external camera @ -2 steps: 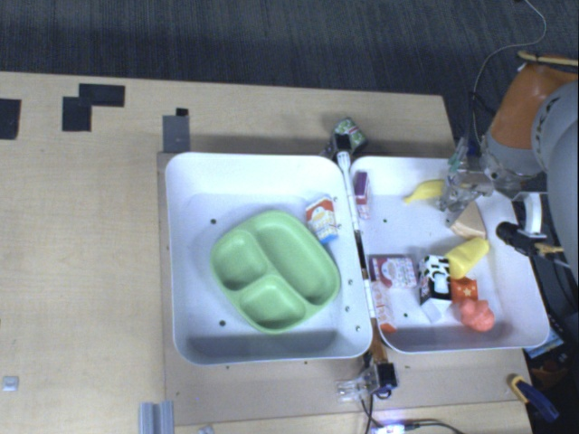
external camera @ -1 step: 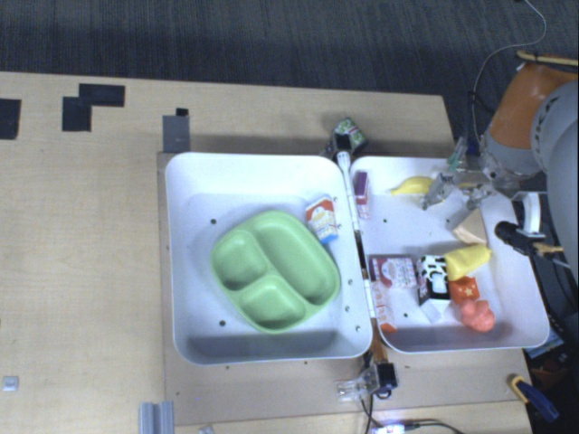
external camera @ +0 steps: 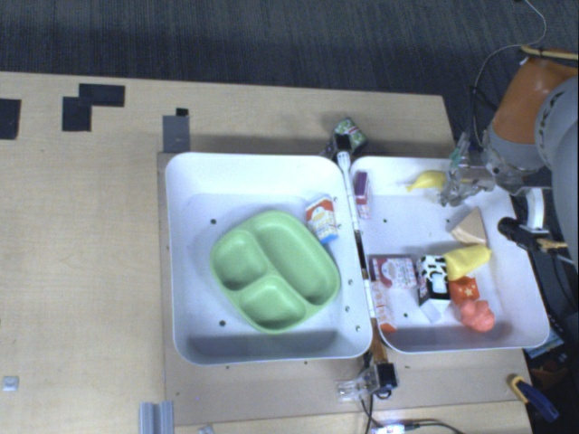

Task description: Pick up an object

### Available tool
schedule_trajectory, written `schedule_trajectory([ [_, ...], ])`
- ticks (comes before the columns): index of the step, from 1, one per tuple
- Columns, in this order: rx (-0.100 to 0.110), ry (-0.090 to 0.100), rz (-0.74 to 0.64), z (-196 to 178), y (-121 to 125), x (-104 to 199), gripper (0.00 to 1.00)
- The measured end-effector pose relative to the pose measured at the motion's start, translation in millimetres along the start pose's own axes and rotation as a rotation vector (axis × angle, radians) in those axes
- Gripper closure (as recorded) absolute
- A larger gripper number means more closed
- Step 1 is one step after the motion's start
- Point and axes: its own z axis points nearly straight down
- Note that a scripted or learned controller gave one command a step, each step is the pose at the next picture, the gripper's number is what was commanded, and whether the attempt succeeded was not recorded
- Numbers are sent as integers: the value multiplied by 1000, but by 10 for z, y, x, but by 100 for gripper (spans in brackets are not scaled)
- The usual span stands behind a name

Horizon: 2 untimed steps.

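Observation:
My gripper hangs over the far right corner of the right bin, at the end of the grey arm with its orange band. Just left of it lies a small yellow banana. Below it sits a tan wedge, then a yellow piece. Nearer the front lie a red-and-white packet, a black-and-white item, an orange-red block and a pink toy. I see nothing in the gripper.
The left bin holds a green divided plate and a small red-and-blue carton. A purple item lies by the wall between the bins. A green-and-black object sits on the bench behind the bins.

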Motion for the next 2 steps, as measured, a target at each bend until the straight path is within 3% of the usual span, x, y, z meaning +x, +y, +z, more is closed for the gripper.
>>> schedule_trajectory([
  [1, -1, 0, -1, 1, 2, 3, 0],
  [2, 10, 2, 1, 121, 7, 604, 0],
])
